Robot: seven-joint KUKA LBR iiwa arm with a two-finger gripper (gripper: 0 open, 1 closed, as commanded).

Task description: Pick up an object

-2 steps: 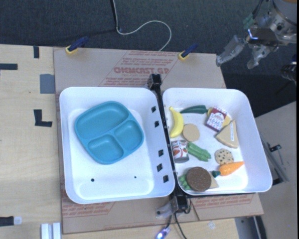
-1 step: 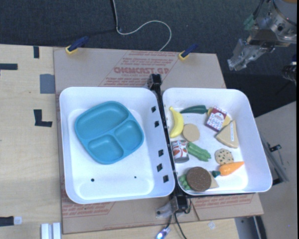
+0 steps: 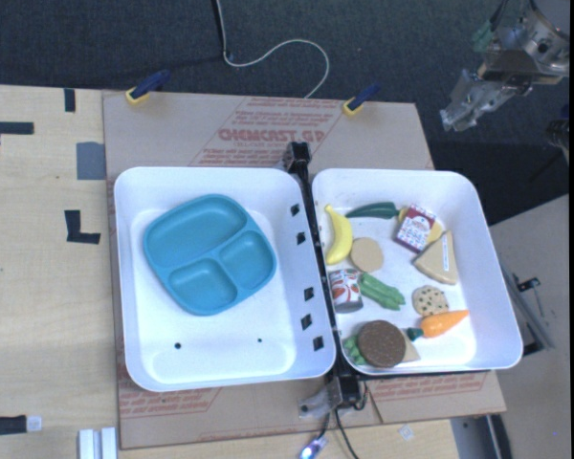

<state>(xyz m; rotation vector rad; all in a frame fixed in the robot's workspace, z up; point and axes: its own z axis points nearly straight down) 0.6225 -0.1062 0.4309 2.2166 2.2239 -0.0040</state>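
The right bin holds several toy foods. Among them are a yellow banana, a dark green pepper, a red carton, a tan round cracker and a pale wedge. Lower down lie a small can, a green pod, a speckled cookie, an orange carrot and a brown burger. My gripper hangs high at the top right, beyond the bin's far right corner and well apart from every item.
The left bin holds a blue divided plate. A black divider with clips runs between the bins. A white cable loops behind them, and yellow and blue clamps pin the cardboard underlay.
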